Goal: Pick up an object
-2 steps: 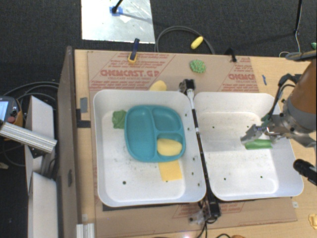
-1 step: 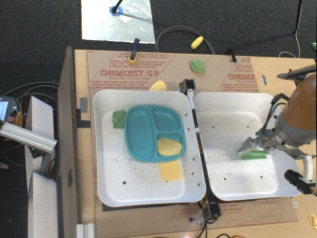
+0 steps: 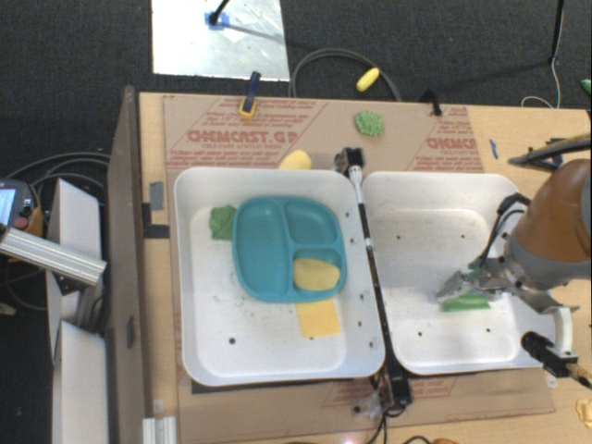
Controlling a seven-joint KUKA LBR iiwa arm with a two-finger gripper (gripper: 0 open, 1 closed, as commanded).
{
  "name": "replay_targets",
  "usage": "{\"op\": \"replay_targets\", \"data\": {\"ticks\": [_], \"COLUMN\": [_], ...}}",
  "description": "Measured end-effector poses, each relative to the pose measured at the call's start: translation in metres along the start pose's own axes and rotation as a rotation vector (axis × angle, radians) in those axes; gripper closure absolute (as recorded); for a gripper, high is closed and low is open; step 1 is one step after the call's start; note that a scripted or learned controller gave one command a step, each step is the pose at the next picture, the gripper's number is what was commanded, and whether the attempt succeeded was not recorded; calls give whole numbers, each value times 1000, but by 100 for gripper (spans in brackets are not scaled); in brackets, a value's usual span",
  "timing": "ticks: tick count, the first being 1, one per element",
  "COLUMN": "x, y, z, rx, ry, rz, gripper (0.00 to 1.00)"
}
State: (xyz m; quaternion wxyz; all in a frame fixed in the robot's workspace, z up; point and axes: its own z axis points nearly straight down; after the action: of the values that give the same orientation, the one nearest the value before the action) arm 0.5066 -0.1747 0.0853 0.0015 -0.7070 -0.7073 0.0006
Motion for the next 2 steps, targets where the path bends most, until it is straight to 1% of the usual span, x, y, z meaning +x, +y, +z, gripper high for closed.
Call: {"op": "replay_targets", "data": {"ticks": [1,2], "x": [0,33], "y": [1,73], "z": [-12,-64], "rx": [-5,-14], "ry": [-1,-3], "rz": [-1,-10], "gripper": [100,100]}}
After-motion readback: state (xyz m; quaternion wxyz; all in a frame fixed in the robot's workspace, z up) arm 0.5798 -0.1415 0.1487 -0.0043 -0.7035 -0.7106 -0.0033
